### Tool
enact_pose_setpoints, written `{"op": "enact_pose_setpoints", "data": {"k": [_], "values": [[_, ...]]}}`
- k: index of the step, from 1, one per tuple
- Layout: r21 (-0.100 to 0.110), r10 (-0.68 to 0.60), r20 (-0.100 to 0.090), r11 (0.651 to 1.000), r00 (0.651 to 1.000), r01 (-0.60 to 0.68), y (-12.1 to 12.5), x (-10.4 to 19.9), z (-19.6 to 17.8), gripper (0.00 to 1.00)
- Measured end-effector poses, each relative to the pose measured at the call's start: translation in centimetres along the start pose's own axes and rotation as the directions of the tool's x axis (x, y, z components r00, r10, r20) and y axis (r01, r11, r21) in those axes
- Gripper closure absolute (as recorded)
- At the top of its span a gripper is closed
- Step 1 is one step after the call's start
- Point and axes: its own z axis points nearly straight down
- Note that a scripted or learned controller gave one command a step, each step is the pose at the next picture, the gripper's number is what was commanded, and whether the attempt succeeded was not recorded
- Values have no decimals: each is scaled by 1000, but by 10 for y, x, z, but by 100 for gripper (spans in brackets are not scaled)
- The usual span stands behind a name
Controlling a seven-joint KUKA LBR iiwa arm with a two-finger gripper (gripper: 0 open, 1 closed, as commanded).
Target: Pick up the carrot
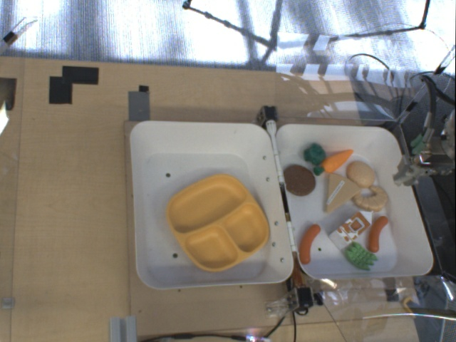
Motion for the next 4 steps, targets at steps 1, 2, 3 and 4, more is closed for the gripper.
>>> {"op": "enact_pose_setpoints", "data": {"k": [1,2,3,4], "values": [[2,23,-1,1000,1000,-23,73,4,41,0],[-11,-96,2,995,995,96,143,29,176,0],[-2,76,-1,997,997,-76,90,23,177,0],[-5,20,-1,1000,1000,-20,42,41,175,0]]}}
